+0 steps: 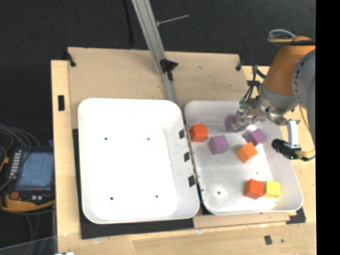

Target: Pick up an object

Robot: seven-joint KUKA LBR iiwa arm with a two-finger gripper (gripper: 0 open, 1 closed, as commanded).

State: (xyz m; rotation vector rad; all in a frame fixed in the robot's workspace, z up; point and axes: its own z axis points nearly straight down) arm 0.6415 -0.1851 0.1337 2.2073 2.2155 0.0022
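Purple block: partly hidden beneath the gripper, apparently its target.
Fingers: state cannot be told.
Right bin: holds every scattered block.

A single fixed camera looks down at a slant from above the bench, taking in both white bins whole; the arm enters from the right.

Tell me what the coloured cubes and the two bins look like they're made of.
The cubes, such as the orange cube and yellow cube, look like painted wood or solid plastic: flat, matte, uniform colour with crisp edges; which one is unclear. The right bin and left bin look like smooth moulded white plastic, with rounded corners and a faint sheen.
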